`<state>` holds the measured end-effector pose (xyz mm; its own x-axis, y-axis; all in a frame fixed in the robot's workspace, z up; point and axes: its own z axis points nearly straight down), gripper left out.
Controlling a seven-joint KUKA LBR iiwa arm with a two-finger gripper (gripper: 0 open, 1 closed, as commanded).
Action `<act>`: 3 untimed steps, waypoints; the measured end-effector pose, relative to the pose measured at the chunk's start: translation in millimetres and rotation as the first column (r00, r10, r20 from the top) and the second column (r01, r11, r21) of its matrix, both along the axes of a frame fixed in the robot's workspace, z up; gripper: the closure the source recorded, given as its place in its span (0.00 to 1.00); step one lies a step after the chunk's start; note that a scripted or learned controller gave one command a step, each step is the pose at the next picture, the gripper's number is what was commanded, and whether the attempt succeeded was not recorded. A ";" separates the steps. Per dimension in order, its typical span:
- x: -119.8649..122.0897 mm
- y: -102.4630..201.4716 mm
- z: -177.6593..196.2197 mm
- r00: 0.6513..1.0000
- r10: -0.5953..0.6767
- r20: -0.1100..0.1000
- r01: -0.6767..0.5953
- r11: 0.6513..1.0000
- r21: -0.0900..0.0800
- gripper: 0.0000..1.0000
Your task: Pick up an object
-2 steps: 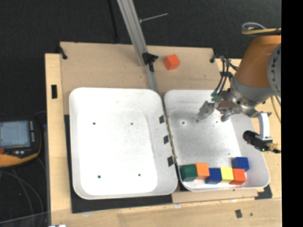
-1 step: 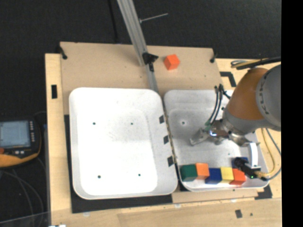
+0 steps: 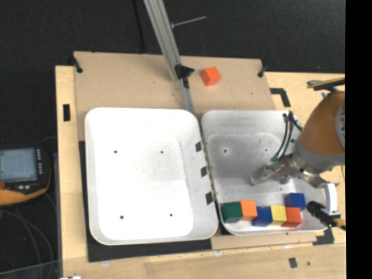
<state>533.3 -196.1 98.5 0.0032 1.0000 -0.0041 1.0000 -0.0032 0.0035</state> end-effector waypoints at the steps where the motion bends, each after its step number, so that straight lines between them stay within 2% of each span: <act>1: 2.0 0.5 11.2 1.000 -0.006 0.006 0.006 1.000 -0.001 1.00; 2: 26.5 -16.5 83.8 1.000 0.005 0.006 -0.005 1.000 -0.001 1.00; 3: 24.2 -15.6 79.0 1.000 0.006 -0.002 -0.006 1.000 0.001 0.00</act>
